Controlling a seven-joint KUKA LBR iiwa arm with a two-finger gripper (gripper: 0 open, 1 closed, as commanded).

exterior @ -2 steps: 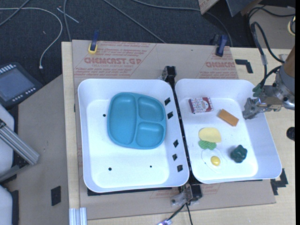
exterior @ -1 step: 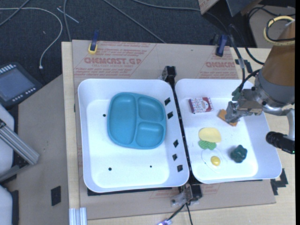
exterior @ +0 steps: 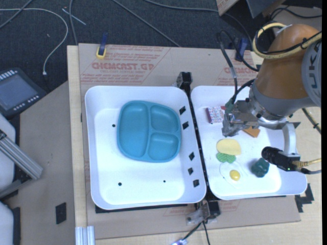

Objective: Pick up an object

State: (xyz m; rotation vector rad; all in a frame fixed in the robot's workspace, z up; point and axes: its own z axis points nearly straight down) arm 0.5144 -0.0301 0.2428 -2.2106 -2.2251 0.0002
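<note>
My gripper (exterior: pixel 231 128) hangs over the right bin (exterior: pixel 212 182), near its middle, just above a pale yellow lump (exterior: pixel 229 146). A green leafy piece (exterior: pixel 225 157) lies right below that lump. A pink and white packet (exterior: pixel 215 114) sits to the gripper's upper left. An orange piece (exterior: pixel 251 132) peeks out from under the wrist on the right. Further toward the front lie a fried-egg toy (exterior: pixel 233 175) and a teal object (exterior: pixel 260 168). I see nothing between the fingers.
The left bin (exterior: pixel 97 137) holds a blue divided plate (exterior: pixel 149 131). A black divider with clips (exterior: pixel 190 137) runs between the two bins. Cables lie on the dark floor behind the bench, and a tablet device (exterior: pixel 15 91) sits at the far left.
</note>
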